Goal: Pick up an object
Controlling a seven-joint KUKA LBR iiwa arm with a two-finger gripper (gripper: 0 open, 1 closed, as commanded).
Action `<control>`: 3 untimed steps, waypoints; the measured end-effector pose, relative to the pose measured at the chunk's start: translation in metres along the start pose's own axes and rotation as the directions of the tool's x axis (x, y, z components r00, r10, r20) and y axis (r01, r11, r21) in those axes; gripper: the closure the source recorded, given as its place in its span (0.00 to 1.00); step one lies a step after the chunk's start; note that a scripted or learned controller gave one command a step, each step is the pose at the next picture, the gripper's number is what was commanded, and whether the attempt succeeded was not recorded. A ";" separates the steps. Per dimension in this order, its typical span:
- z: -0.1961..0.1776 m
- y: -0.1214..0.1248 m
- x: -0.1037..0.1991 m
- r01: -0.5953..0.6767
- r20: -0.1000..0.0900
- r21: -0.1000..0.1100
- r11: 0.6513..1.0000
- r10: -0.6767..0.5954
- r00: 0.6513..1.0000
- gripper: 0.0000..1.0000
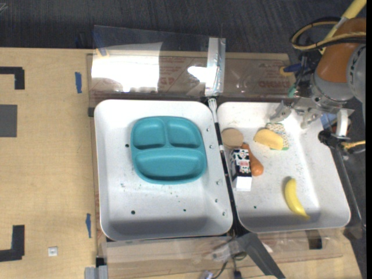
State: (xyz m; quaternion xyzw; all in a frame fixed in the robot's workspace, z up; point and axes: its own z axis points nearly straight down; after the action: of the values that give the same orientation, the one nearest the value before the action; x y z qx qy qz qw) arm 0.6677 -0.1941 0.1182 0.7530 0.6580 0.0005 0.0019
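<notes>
Banana (295, 198) (yellow) in right bin (325, 214); teal tray (168, 148) in left bin (110, 214)

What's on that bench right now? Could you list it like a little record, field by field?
left bin: holds a teal divided plate
right bin: holds the small items below
banana: yellow, near the front right
brown round item: by the left wall
small dark carton: just in front of the brown item
orange item: touching the carton's right side
yellow wedge-shaped item: toward the back, middle
gripper: above the bin's back edge, close to the yellow wedge, holding nothing visible
</notes>
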 end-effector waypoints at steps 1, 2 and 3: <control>0.032 -0.002 0.009 -0.006 -0.002 0.002 1.000 0.006 1.000 0.00; 0.032 -0.017 0.033 0.132 -0.003 0.003 0.991 -0.132 0.991 0.00; 0.032 -0.012 0.034 0.238 -0.001 0.000 0.971 -0.238 0.971 0.00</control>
State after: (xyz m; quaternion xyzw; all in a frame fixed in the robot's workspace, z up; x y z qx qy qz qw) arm 0.6602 -0.1589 0.0861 0.6686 0.7436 0.0007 0.0018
